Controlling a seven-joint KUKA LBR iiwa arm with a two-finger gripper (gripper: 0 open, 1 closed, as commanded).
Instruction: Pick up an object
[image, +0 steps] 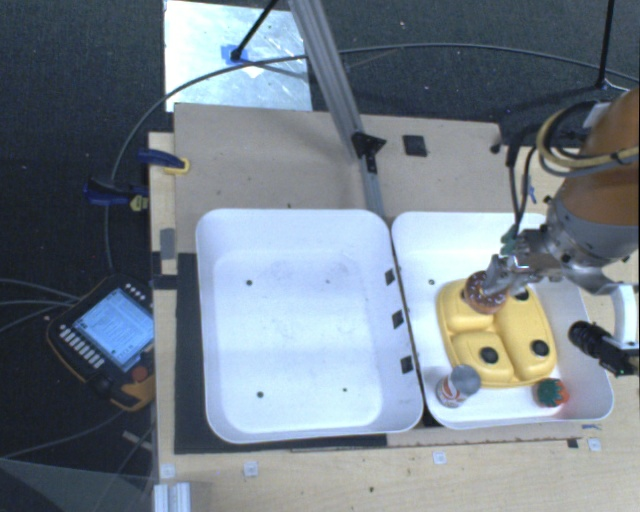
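Grey arm (585, 235) with orange band (605, 200) and black cables (520, 190).

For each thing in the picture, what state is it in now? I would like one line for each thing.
gripper: lowered over the upper left part of the yellow toy, fingers not discernible.
yellow toy: lying flat in the right bin.
small grey object: resting by the right bin's near wall, beside the toy.
small green and red object: resting in the near right corner.
right bin: holds all three objects.

Two white bins (300, 225), one yellow toy (500, 340), two small objects (458, 385)
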